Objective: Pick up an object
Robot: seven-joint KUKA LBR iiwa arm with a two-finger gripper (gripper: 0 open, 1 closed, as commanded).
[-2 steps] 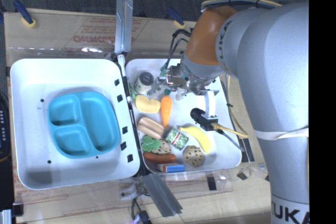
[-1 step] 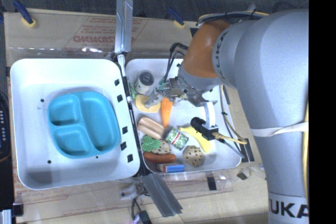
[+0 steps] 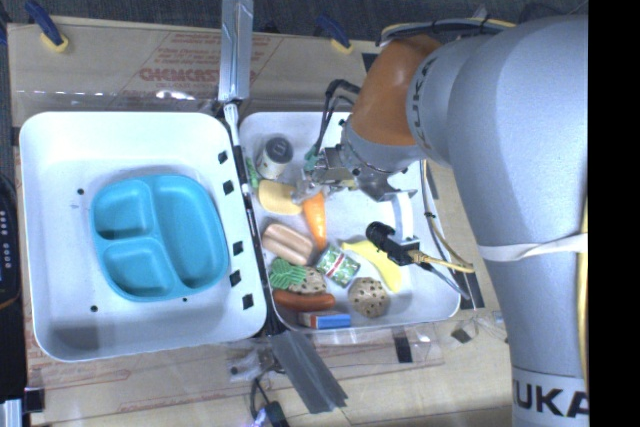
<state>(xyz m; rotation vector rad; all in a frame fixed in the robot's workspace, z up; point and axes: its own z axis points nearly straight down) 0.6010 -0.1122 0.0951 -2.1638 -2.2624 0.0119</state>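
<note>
One gripper [image 3: 322, 173] hangs low over the far half of the right bin [image 3: 296, 127], and from this angle I cannot tell whether it is open or closed. Nothing can be seen held in it. Just beneath it, an orange carrot [image 3: 315, 215] lies with its top end right at the gripper tip, pointing toward the bin's near edge. A pale yellow piece [image 3: 277, 199] sits beside the carrot, against the left wall, and a small grey-lidded jar [image 3: 275, 153] stands near the far left corner. Toward the near edge, a hot dog bun [image 3: 287, 240] lies just beside the carrot's tip, with a green leafy piece [image 3: 295, 275] and a red sausage [image 3: 303, 298] below it. A green-labelled can [image 3: 340, 267], a banana [image 3: 378, 267] and a cookie [image 3: 368, 296] cluster in the middle of the near half, and a small blue and orange box [image 3: 325, 320] rests against the near wall. The grey arm [image 3: 500, 115] crosses the bin's right edge. A blue divided tray [image 3: 158, 237] lies centred in the left bin [image 3: 45, 215].
</note>
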